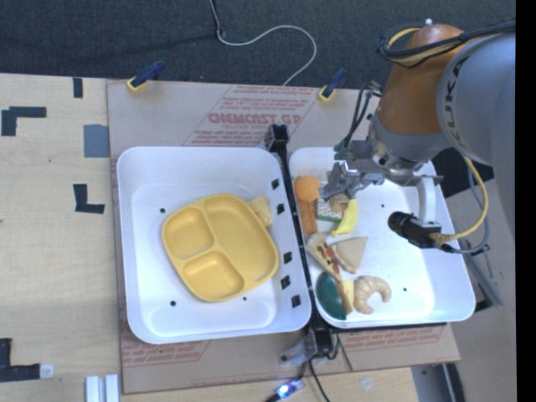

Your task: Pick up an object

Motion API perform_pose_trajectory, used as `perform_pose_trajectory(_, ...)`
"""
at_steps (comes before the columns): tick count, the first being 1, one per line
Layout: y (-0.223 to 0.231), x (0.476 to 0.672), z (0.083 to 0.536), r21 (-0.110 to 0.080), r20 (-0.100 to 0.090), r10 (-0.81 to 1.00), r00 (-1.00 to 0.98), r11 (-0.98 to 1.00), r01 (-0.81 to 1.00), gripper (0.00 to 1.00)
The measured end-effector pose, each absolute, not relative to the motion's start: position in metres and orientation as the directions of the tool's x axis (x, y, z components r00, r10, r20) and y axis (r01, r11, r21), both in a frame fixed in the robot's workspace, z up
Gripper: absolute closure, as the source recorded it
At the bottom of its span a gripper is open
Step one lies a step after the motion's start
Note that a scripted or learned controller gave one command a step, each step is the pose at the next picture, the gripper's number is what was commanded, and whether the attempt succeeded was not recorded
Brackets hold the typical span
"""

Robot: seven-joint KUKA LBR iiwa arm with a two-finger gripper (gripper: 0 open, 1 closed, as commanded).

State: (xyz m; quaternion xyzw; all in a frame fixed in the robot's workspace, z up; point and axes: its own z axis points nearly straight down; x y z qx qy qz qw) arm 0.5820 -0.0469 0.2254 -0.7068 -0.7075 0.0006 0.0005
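Note:
My gripper [338, 193] hangs low over the left part of the right bin [439, 285], just above a cluster of toy food. Under and beside it lie an orange piece [306, 193], a yellow banana [350, 218] and a small green and white item [327, 213]. Nearer the front edge are a pizza slice [322, 255], a tan sandwich wedge [353, 251], a croissant [373, 292] and a dark green piece [329, 295]. The wrist hides whatever sits directly beneath the gripper.
The left bin [134, 224] holds a yellow divided plate [219, 245] with a small yellow piece [261, 210] at its far right edge. A black divider [289, 224] runs between the bins. A black cable fitting [410, 227] hangs over the right bin's middle.

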Motion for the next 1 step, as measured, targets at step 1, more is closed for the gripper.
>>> perform_pose_trajectory(1,-0.0472,0.5707,0.2337,-0.003,0.001,1.0,-0.001,0.001,1.0,1.0)
